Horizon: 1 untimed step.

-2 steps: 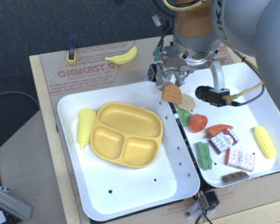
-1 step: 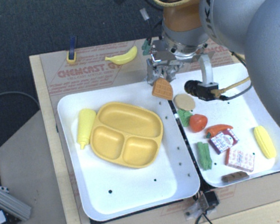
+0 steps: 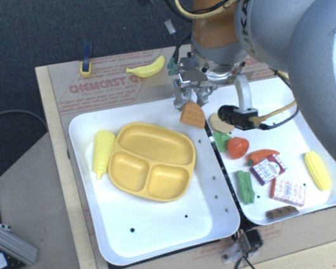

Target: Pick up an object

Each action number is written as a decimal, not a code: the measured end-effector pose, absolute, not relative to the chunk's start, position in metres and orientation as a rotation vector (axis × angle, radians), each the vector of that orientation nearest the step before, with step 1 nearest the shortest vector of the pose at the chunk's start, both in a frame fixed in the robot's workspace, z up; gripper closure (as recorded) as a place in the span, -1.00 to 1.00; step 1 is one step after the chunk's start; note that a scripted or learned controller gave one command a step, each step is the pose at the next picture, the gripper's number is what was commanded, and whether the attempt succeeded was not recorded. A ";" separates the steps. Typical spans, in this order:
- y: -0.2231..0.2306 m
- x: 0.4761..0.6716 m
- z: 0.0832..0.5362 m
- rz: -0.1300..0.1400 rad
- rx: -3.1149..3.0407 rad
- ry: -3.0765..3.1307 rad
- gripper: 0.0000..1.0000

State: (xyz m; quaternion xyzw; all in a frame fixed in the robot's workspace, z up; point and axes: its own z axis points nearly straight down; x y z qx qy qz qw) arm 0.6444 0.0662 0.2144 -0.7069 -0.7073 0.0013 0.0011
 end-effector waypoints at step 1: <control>0.060 0.648 0.234 -0.004 -2.223 -2.223 1.00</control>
